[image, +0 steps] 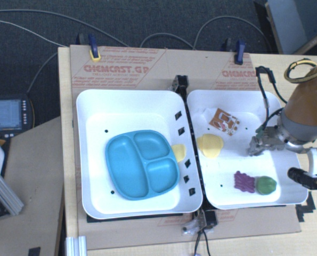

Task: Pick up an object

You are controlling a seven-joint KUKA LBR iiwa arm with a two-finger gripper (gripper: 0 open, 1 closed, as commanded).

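In the right bin (238,96) lie a brown-and-white patterned packet (224,121), a pale yellow lump (210,145), a purple knobbly piece (244,182) and a green ball (266,185) touching it. My gripper (258,144) hangs low over the right side of this bin, to the right of the yellow lump and above the purple piece. Nothing shows between its fingers. The arm's orange band (306,103) rises behind it.
The left bin (89,116) holds a blue divided tray (142,163) and a small yellow piece (178,152) by the divider. Black clips run along the wall between the bins. Cables loop at the back and near the arm.
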